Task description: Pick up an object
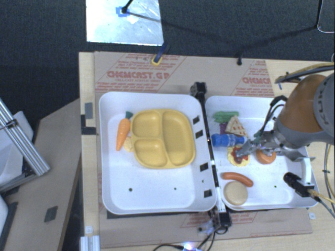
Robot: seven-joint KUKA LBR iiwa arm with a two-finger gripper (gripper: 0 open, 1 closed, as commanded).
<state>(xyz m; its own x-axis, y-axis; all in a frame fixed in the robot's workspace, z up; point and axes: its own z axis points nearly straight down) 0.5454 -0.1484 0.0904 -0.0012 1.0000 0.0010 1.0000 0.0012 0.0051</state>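
In the right white bin lie small toy foods: a blue bottle on its side, a green piece, a tan triangular slice, a red-yellow round piece, an orange piece, a red sausage, a beige bun.

Light falls evenly from above, bright and diffuse, so the two white bins read almost without shading and their floors come close to washing out. Shadows are short and soft: a faint one hugs the yellow tray, another lies under the arm at the right. The reflective sheet at the far left catches a pale glare and mirrors a dark rod. The dark floor around the desk stays dim and slightly grainy. The whole picture is mildly soft; small toys in the right bin blur at their edges, and the hand is indistinct.
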